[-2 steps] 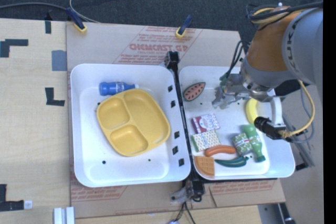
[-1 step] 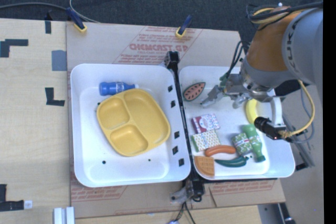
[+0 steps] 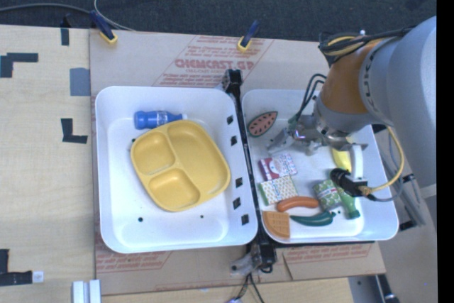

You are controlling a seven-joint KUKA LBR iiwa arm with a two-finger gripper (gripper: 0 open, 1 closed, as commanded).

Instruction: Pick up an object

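Note:
My gripper (image 3: 294,140) hangs low over the upper middle of the right bin (image 3: 376,223), below the arm's orange band (image 3: 347,85). A brown oval toy (image 3: 262,123) lies just to its upper left. A small red and white packet (image 3: 277,167) lies just below it. I see nothing held in the gripper. Further down the bin lie a green patterned packet (image 3: 278,189), an orange sausage (image 3: 298,204), a dark green pepper (image 3: 312,218) and an orange wedge (image 3: 278,225).
A yellow banana (image 3: 342,158) and a green box (image 3: 330,194) lie at the right bin's right side, under the arm's cable. The left bin (image 3: 113,223) holds a yellow divided plate (image 3: 181,163) and a blue bottle (image 3: 156,118).

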